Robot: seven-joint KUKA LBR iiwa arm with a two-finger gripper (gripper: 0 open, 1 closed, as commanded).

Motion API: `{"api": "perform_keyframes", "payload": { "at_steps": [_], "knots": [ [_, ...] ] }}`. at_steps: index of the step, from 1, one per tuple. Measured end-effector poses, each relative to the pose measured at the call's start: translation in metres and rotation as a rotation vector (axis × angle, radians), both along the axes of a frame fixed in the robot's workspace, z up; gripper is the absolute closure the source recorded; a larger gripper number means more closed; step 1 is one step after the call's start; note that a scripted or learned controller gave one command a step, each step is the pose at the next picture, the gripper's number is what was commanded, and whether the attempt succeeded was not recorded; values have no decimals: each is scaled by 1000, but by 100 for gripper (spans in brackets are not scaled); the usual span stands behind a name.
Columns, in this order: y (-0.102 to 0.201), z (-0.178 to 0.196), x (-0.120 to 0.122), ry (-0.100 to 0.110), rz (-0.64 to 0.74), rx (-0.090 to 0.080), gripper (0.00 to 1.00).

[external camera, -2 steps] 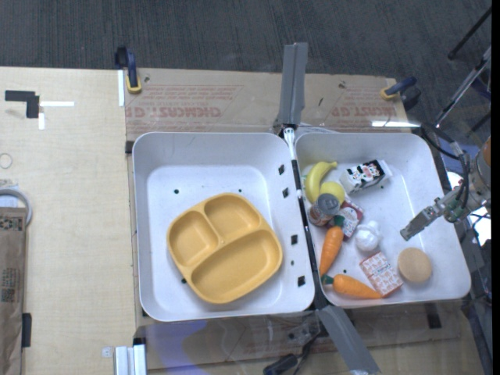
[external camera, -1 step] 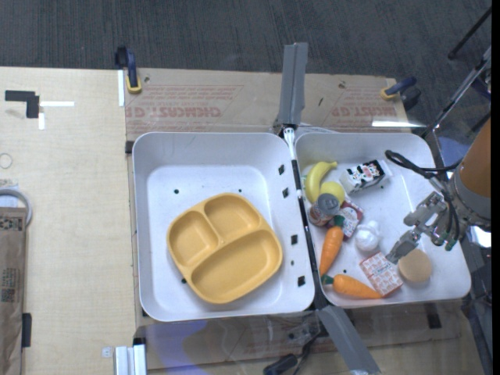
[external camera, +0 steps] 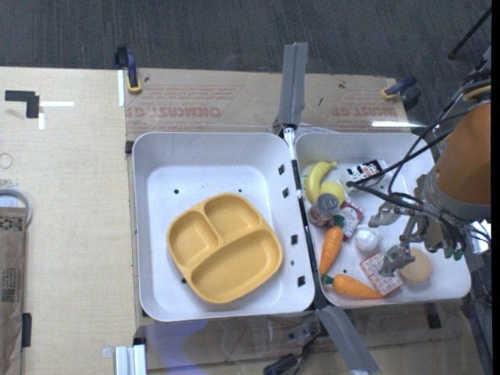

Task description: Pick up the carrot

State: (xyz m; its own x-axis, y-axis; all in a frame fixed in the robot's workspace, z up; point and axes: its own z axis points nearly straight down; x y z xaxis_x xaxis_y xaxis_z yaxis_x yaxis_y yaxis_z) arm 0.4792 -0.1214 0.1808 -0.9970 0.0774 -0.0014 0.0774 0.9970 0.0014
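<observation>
- The gripper (external camera: 398, 255) hung low over the right bin (external camera: 437, 294), above a patterned red-and-white packet (external camera: 379, 270) and just beside a pale round bun-like thing (external camera: 418, 268); I could not tell how far open it was, and nothing showed in its hold.
- Two carrots lay there: one carrot (external camera: 331, 248) along the bin's left wall, the second carrot (external camera: 355, 287) near the front edge, just left of the packet.
- To my eye the second carrot was the nearer target; a good approach would drop on its thick middle, fingers across its width, clear of the packet.
- The bananas (external camera: 322, 182) sat further back.
- The left bin (external camera: 148, 233) held a yellow divided plate (external camera: 225, 247); both bins rested on a pale wooden bench (external camera: 62, 209) over dark carpet (external camera: 195, 14).
</observation>
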Motion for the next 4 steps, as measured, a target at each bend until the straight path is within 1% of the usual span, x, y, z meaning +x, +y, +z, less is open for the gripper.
{"api": "perform_keyframes", "payload": {
  "at_steps": [1,2,3,4],
  "knots": [
    [-48,-88,57,-4,442,-1,0],
    [-48,-88,56,-3,442,-1,0],
    [-75,-53,14,-2,697,-1,0],
    [-89,-46,15,-3,958,0,0]
  ]
}}
